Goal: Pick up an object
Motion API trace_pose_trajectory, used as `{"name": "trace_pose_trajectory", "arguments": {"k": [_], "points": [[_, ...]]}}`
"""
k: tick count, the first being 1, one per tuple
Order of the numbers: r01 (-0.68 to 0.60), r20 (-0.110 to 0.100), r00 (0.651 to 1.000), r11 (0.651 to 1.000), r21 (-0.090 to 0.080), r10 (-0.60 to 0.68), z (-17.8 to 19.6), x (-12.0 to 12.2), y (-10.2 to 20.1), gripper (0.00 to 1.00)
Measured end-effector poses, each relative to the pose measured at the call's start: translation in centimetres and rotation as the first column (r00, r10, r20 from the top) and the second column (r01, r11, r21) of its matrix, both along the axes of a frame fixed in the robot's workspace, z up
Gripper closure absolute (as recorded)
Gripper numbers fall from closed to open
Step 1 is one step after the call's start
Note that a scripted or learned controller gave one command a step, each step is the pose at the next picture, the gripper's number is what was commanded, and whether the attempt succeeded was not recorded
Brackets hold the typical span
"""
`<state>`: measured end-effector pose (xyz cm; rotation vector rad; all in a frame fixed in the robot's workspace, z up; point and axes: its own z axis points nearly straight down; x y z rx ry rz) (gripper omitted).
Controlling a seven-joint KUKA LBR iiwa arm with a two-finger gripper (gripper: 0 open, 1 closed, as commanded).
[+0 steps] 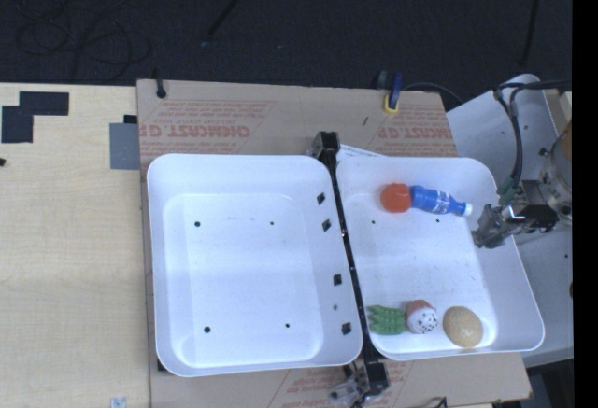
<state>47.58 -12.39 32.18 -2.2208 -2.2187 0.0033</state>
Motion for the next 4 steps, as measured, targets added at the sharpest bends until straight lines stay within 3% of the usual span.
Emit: {"name": "trace_pose_trajectory", "arguments": {"k": [1, 3, 4], "points": [[0.000, -0.002, 1.000, 1.000, 0.001, 0.000, -2.7, 0.0, -0.6, 1.00], [0.000, -0.005, 1.000, 1.000, 0.001, 0.000, -0.7, 0.0, -0.7, 1.00], [0.000, -0.002, 1.000, 1.000, 0.001, 0.000, -3.4, 0.0, -0.8, 1.00]]}}
